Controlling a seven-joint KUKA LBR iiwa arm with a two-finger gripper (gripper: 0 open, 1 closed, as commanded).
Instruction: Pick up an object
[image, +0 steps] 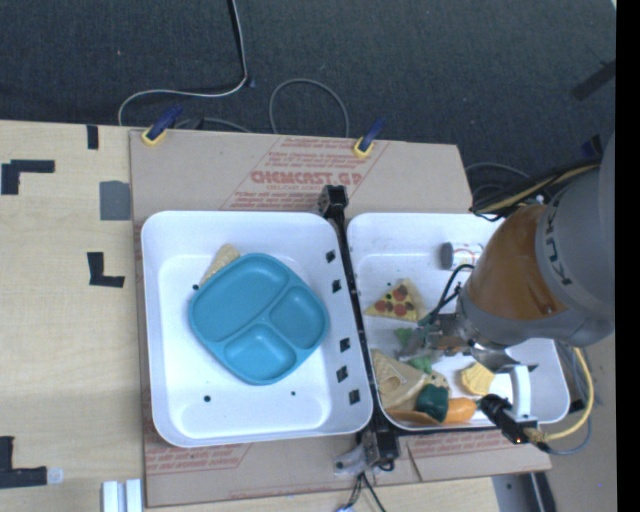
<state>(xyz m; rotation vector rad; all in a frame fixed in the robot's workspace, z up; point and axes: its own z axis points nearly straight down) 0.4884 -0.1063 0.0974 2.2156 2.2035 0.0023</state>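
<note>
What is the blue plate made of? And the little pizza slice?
The blue plate looks like smooth moulded plastic: one even colour, rounded compartments, a soft sheen. The pizza slice seems a toy, probably plastic or rubber, with flat painted toppings; it is too small to be sure.

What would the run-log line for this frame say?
arm: over right bin | gripper: low among toys by pizza slice | grasp: unclear | left bin: blue tray

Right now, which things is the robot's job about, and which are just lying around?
Part of the job:
gripper, down in the right bin
pizza slice toy
tan wedge
teal block
yellow piece

Just lying about:
blue divided plate in the left bin
cardboard sheet
cables
</note>
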